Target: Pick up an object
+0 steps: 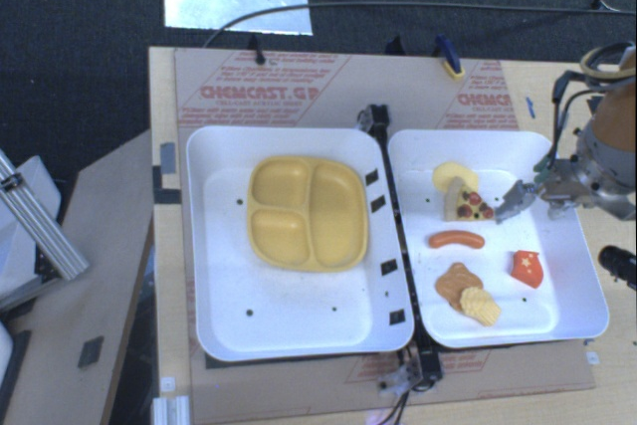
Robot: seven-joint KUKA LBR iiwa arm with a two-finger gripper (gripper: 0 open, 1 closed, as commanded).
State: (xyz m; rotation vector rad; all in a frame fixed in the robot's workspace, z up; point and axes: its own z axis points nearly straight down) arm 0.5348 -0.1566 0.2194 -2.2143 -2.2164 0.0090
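White plastic is what your gripper (510, 201) has to work against: both shallow bins are slick, and everything worth taking lies flat on the floor of the right bin (572, 314). The tip hangs low over that bin's upper middle, just beside the pizza slice (468, 204), with the yellow wedge (454, 176) behind it, the sausage (457, 239) below, the red piece (528, 268) toward the arm, and the brown cookie (456, 282) touching the ridged yellow chip (480, 306) near the front. From this slant you cannot tell how wide the tip is set, and nothing shows between its tips, so treat it as holding nothing. The pizza slice looks like the likeliest target, and it is thin, so you should expect a descent slightly off to slide it along the floor rather than trap it. It also sits close against the yellow wedge, so a closing motion could catch both or knock one away. The sausage would probably roll if nudged. The yellow divided plate (305, 212) in the left bin (214, 314) stands well apart and should not interfere.
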